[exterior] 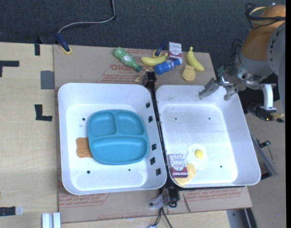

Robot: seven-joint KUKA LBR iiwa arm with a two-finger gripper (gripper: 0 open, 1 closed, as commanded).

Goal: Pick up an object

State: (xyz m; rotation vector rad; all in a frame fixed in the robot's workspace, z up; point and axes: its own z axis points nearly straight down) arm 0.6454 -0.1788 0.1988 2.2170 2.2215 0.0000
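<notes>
A pale wooden tabletop [22, 127] seen from above, with a brown cardboard sheet [102, 70] under two shallow white plastic bins; beyond it, dark carpeted floor [136, 8] crossed by one thin white cable [95, 20]; red print runs along the cardboard edges, too small to read. The left white bin [69, 99] holds one blue plastic divided plate [118, 137] with three sections, and one flat orange toy piece [82, 147] touching the plate's left edge. The right white bin [230, 127] holds one toy fried egg [197, 153], one small red-and-white carton [177, 162] with unreadable print, and one flat yellow piece [185, 175] beneath the carton, all near the front. On the cardboard behind the bins lie one green toy bottle [126, 59], two yellow toy bananas [154, 60] [194, 61], one blue toy bottle [164, 66], a second small carton [175, 49] and one tan waffle-like piece [188, 73]. The grey arm's two-finger gripper [215, 93] hangs over the right bin's back rim, its fingers [205, 91] spread apart, gripping nothing.
</notes>
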